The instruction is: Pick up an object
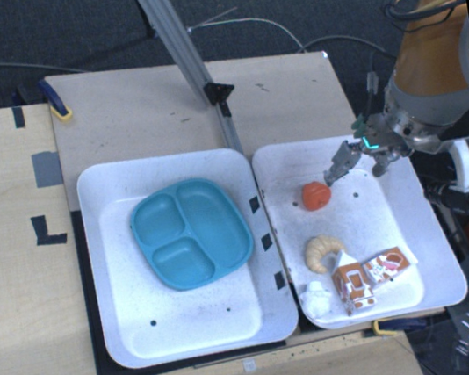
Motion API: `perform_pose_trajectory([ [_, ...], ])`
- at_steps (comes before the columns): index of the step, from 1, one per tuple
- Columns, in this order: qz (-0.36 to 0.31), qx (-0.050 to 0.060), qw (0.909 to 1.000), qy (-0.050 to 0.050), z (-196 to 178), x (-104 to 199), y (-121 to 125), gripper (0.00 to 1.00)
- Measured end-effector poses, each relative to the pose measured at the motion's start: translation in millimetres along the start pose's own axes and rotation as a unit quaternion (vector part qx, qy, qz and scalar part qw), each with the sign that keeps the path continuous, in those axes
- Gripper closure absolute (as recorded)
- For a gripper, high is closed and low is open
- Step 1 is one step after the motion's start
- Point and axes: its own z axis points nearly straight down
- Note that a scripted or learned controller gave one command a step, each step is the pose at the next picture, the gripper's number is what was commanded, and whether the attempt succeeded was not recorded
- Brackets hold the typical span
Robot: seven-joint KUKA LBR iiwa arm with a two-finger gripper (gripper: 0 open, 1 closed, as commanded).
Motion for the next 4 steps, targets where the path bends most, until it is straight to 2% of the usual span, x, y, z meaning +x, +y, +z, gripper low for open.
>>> perform_pose_trajectory([
  [2,0.001,0.003,1.0,0.0,121.1,5.5,-9.9,0.0],
  [3,0.001,0.0,1.0,-0.001,166.9,5.5,-9.9,0.0],
  [4,0.0,0.0,1.0,0.0,155.7,6.4,-9.8,1.0],
])
